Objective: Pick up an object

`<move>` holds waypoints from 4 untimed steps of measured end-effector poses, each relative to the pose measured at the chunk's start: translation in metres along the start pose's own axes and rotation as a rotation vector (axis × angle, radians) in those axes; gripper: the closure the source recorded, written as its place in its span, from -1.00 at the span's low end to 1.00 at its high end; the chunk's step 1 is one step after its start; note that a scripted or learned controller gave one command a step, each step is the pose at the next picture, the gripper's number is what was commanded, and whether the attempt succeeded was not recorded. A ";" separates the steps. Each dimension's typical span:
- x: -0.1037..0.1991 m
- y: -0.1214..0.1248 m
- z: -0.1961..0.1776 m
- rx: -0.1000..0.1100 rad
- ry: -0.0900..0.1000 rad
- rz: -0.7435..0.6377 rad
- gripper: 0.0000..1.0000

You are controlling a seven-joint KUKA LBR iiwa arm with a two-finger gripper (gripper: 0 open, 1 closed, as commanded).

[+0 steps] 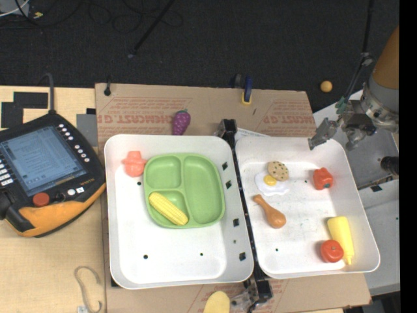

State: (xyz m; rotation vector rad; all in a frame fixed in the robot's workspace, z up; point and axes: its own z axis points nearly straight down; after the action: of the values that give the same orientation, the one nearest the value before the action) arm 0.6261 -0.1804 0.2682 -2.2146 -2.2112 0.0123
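- Dark carpet lies behind the surface (58, 266), where brown cardboard (208, 106) sits under two white bins side by side.
- Far left of the fingers, a teach pendant (45, 168) with a screen rests on the surface.
- Well left of the fingers, the left bin (169, 259) holds a pink toy (133, 164) and a green divided plate (186, 189); a yellow corn cob (169, 208) lies in the plate's lower-left compartment.
- A purple grape toy (181, 121) lies on the cardboard behind that bin.
- Down and left of the fingers, in the right bin (293, 259), are a cookie (278, 170) touching a fried egg (272, 184), and a drumstick (269, 211) below them.
- Just below the fingers sits a red pepper (322, 178); further down lie a yellow piece (341, 235) and a red tomato (331, 251), touching.
- The fingers (339, 132) hang spread apart over the right bin's far right corner, pinching nothing.
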 end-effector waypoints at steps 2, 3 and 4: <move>0.001 0.002 0.035 -0.009 -0.002 -0.004 -1.00; 0.008 -0.004 0.082 -0.008 -0.001 -0.004 -1.00; 0.012 0.000 0.125 -0.009 -0.001 -0.007 -1.00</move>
State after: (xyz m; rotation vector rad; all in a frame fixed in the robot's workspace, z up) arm 0.6246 -0.1682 0.1429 -2.2118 -2.2244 0.0039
